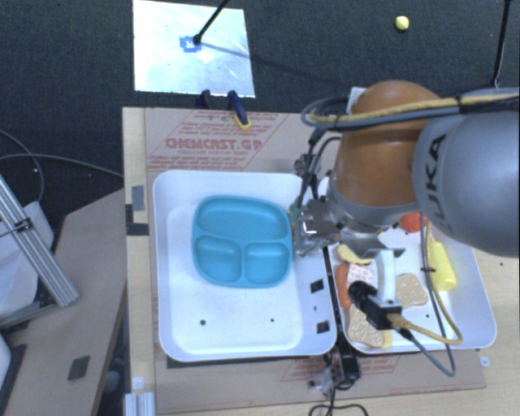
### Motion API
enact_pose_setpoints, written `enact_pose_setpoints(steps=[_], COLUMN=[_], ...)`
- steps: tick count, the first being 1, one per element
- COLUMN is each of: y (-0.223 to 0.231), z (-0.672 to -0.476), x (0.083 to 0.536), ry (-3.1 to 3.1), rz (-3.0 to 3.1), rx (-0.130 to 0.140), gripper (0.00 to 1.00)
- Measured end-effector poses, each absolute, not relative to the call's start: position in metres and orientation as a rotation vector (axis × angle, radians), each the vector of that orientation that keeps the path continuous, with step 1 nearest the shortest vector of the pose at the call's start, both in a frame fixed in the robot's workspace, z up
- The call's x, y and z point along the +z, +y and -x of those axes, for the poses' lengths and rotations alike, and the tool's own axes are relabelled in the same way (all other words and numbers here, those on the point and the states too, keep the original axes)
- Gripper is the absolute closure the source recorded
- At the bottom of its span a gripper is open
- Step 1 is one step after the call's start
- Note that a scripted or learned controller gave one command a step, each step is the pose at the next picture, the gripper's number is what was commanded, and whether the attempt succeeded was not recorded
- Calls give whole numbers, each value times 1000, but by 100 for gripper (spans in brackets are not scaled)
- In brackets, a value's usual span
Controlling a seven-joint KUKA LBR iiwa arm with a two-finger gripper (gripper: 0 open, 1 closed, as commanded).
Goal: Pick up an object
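Centrally, blue tray [242, 241] in left bin [236, 325]

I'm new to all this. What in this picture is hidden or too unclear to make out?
Camera view: the arm covers the back of the right bin, hiding whatever lies under it.
A red-orange thing peeks out beside the arm; the rest is covered.
The tan flat pieces in that bin are blurred; I cannot name them.
A small yellow thing on the dark floor is too small to identify.
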State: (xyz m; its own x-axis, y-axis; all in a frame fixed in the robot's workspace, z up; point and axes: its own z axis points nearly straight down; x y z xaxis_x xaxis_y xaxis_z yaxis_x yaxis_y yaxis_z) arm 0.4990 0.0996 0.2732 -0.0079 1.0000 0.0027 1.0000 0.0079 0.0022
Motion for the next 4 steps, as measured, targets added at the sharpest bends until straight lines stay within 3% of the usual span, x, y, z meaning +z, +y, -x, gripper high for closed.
enact_pose_setpoints(steps=[1, 2, 3, 4], y=[53, 69, 159, 129], z=[-488, -585, -569, -544], x=[343, 304, 222, 348], ry=[-2224, -2230, -2230, -2229], rz=[2228, 2218, 2203, 2223], rx=[-11, -4, 6, -19], gripper=[100, 100, 100, 100])
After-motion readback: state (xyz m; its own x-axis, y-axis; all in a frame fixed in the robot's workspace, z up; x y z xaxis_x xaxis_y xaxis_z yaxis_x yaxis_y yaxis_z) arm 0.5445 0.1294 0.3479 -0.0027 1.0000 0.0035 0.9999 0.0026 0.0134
